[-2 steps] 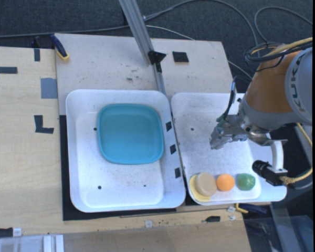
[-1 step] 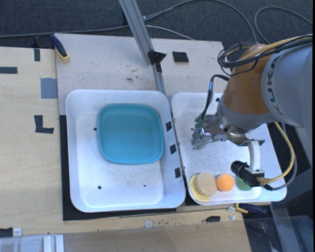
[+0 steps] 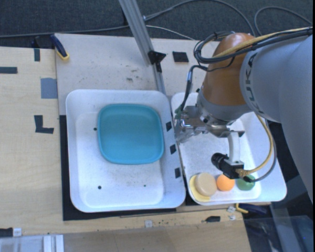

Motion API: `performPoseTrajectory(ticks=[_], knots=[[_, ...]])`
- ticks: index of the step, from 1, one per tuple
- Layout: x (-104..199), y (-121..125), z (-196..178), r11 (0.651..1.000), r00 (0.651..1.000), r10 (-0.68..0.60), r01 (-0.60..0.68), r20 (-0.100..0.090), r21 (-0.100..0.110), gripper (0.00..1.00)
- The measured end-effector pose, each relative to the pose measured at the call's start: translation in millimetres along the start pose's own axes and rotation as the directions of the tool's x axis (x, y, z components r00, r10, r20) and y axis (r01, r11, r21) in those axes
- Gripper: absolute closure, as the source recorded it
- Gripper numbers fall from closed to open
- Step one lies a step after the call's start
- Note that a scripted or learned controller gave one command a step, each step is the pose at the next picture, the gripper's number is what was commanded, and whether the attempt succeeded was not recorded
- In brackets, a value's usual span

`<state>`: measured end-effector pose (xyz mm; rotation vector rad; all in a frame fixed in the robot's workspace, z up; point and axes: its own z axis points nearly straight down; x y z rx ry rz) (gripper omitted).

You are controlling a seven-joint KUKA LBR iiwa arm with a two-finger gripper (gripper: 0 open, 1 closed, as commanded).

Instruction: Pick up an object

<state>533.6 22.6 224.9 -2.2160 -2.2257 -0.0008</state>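
End effector (image 3: 186, 126) sits low over the right bin (image 3: 275, 192), tight against the wall it shares with the left bin (image 3: 79, 193). I cannot tell whether it is apart or together; the wrist hides it, and I see nothing held.

Candidates for the pick are lined up along that bin's near edge: a beige disc (image 3: 205, 183), an orange ball (image 3: 225, 183) touching it, and a green piece (image 3: 245, 182) just beside the ball. They are well apart from the end effector.

Risks as I read them:
- Closing here likely grabs air or scrapes the bin wall.
- Those three are packed together, so a descent could catch two or knock the ball rolling.
- They hug the rim, leaving little room on that side.
- A hose hangs near the green piece and could snag or push it.

Further back, the blue plate (image 3: 130, 133) lies flat in the left bin, and looks hard to pinch. The arm (image 3: 231, 77) blocks my view of the far right bin. On the desk behind, a metal post (image 3: 142, 30) stands close to the arm's swing.
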Motion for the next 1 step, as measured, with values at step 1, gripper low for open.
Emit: performPoseTrajectory(ticks=[1], knots=[[53.7,18.8,6.5,1.000,1.000,0.000,0.000,0.000,0.001,1.00]])
